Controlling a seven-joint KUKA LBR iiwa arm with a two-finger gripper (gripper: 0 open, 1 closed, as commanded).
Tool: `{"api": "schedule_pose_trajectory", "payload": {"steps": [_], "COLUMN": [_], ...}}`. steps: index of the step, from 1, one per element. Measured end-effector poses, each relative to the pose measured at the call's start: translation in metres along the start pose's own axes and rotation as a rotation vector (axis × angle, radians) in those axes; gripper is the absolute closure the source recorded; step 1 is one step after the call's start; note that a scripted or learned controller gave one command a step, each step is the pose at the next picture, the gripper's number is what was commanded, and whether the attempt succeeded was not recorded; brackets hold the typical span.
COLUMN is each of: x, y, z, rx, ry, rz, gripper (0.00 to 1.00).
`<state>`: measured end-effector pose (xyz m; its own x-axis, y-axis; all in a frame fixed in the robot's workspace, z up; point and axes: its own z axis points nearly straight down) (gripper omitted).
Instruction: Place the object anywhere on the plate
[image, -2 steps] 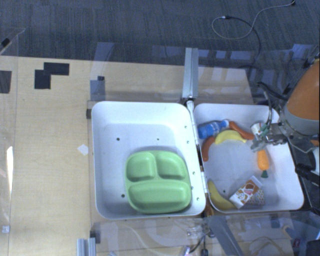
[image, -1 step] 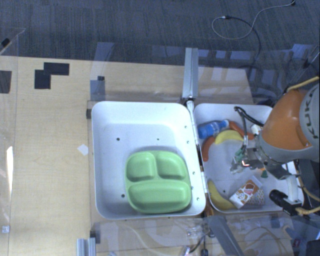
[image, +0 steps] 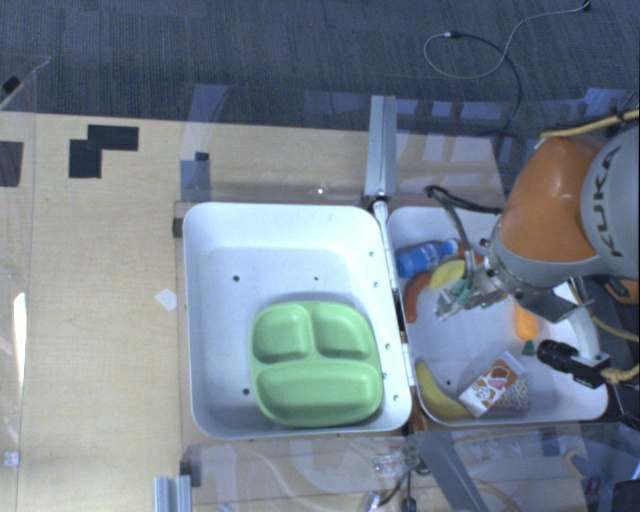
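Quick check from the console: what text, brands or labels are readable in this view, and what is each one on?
"KU", cut off by the frame edge: on the grey arm casing beside its orange band.
Small printed carton in the right bin: print too small to read.
Blue bottle label: blurred, unreadable.
Green plate: no text.

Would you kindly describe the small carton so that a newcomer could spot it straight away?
Look in the right-hand bin, at its near edge. The carton lies there tilted, just right of a yellow banana. It is the only boxy item, white with red-brown print.
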<state>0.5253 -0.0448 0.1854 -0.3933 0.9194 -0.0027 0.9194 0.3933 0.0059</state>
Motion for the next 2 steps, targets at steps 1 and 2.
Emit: {"api": "schedule_pose_trajectory", "payload": {"steps": [1, 2], "x": [-0.017, 0.042], "y": [0.091, 0.017], "z": [-0.016, 0.0], "rx": [-0.002, 0.001], "ry": [-0.001, 0.002], "rz": [-0.161, -0.292], "gripper": [1.0, 1.0]}}
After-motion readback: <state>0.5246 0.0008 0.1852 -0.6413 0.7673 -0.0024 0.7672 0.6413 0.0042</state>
